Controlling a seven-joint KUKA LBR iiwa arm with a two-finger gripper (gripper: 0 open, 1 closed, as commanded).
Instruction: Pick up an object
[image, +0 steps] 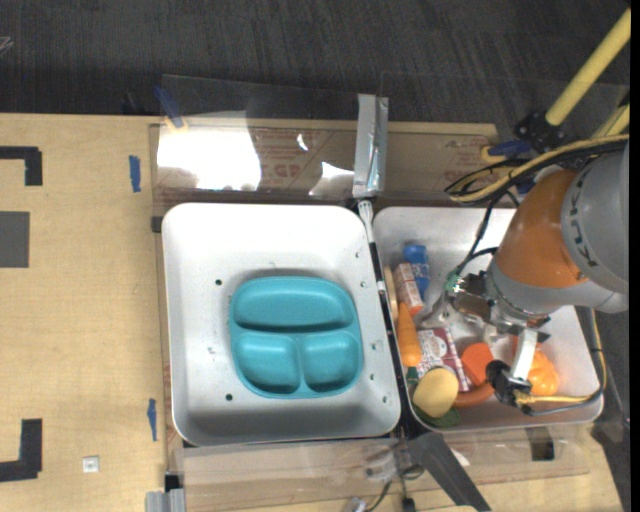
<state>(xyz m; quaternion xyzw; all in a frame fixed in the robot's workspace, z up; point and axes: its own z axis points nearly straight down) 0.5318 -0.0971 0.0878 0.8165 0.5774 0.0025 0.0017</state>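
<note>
The right bin holds a heap of small things: a blue item at the back, a brown-red wrapper, a long orange piece, a white and pink packet, a tan round thing, a red-orange thing and an orange ball. My gripper hangs low over the middle of this heap, just above the packet and the red-orange thing. The wrist hides what is under it.
The left bin carries a teal divided plate in its middle. A metal divider stands behind the two bins. Cables and a yellow pole lie at the back right.
</note>
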